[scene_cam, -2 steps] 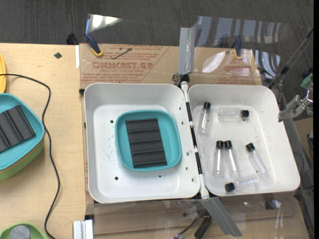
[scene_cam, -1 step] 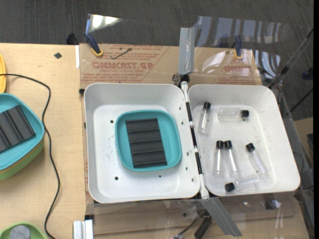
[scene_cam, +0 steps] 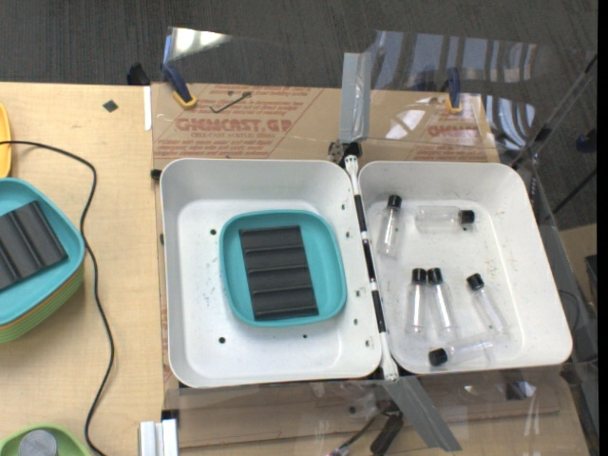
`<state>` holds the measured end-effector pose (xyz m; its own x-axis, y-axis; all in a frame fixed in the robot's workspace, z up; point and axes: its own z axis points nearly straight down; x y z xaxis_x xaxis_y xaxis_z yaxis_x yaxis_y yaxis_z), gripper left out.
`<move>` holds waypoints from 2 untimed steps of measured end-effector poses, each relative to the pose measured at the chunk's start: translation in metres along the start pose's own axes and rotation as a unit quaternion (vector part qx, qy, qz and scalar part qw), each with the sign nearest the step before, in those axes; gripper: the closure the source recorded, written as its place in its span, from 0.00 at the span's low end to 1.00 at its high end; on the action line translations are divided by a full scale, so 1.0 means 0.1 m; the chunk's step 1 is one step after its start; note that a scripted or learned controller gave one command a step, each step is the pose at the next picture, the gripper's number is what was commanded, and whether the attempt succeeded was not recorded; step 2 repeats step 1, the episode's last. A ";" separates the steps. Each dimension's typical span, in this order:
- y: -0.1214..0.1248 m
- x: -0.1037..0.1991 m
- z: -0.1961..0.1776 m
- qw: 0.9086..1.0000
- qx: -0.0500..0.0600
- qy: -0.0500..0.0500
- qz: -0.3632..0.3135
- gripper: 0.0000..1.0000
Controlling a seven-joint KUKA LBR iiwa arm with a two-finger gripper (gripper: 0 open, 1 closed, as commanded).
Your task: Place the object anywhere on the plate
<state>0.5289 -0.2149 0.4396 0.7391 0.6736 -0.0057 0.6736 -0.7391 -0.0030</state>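
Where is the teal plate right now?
The teal plate sits in the middle of the left bin, with a black ridged insert on it; the vials lie in the right bin.

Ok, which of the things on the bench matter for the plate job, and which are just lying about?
For the job:
- teal plate with its dark ridged insert, in the left bin
- clear vials with black caps, six of them loose in the right bin

Lying about:
- stack of teal plates at the left edge
- black cable across the bench
- cardboard sheet behind the bins
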 end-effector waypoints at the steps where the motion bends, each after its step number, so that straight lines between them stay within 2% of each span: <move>1: 0.30 0.32 0.00 0.999 0.000 0.000 0.045 0.00; 2: 0.30 0.32 0.00 0.999 0.000 0.000 0.045 0.00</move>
